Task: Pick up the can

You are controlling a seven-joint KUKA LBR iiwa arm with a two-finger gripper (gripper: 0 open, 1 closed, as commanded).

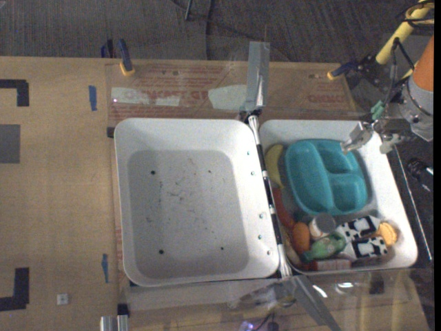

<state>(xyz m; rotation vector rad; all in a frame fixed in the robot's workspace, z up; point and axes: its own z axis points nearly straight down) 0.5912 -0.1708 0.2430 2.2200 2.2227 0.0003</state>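
Note:
The can (322, 224) is a small one with a grey round top, standing among the clutter at the front of the right bin (406, 243), just below the teal divided tray (324, 176). My gripper (371, 141) hangs over the bin's far right corner, above the tray's back right edge and well away from the can. Its two fingers stand apart with nothing between them, so it is open.
Around the can lie an orange ball (301, 236), a green item (325, 247), a black-and-white cow-patterned item (362, 234) and a red piece (284, 212). A yellow item (275, 163) sits left of the tray. The left bin (124, 185) adjoins the right one.

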